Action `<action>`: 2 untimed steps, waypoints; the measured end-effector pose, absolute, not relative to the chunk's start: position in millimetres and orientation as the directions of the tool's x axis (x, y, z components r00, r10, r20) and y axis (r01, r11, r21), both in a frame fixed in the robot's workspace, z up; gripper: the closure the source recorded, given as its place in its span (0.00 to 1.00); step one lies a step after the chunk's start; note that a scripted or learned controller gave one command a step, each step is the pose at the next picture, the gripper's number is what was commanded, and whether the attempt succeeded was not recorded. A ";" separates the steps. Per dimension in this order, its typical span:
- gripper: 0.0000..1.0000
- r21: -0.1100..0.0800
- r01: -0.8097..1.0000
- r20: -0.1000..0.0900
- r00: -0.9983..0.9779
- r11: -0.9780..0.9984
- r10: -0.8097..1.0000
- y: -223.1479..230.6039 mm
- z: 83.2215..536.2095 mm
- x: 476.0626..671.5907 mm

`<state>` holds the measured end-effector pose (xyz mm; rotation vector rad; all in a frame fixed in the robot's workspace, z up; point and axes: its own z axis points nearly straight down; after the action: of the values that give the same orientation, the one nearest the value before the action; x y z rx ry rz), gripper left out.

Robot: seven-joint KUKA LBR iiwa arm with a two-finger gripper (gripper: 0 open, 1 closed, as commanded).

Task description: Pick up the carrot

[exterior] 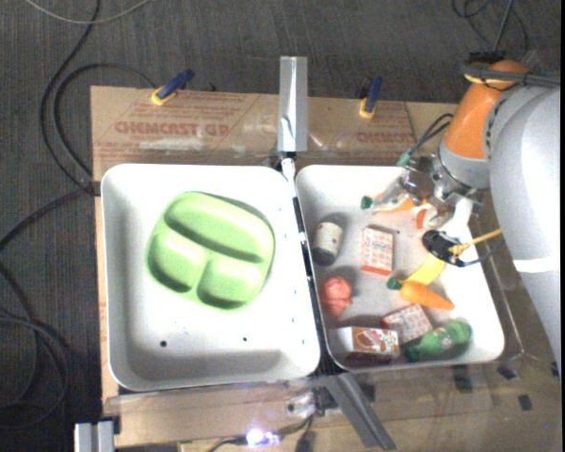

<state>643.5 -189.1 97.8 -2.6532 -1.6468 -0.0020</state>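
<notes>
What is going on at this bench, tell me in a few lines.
A grey robot arm reaches in from the right over the right bin, which holds a clutter of toy groceries. Its gripper hangs near the bin's upper right corner, close to a small orange item there. The carrot it is meant to pick up lies loose lower down near the right wall, beside a yellow piece, and is not in the gripper. The left bin holds a green divided tray.
</notes>
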 end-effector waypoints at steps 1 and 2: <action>0.00 -0.010 0.918 0.021 0.398 -0.397 0.917 -194.9 96.2 642.1; 0.00 -0.035 0.807 0.010 0.590 -0.589 0.808 -190.5 93.5 644.7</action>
<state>644.7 -190.5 93.5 -2.7687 -1.4069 0.0106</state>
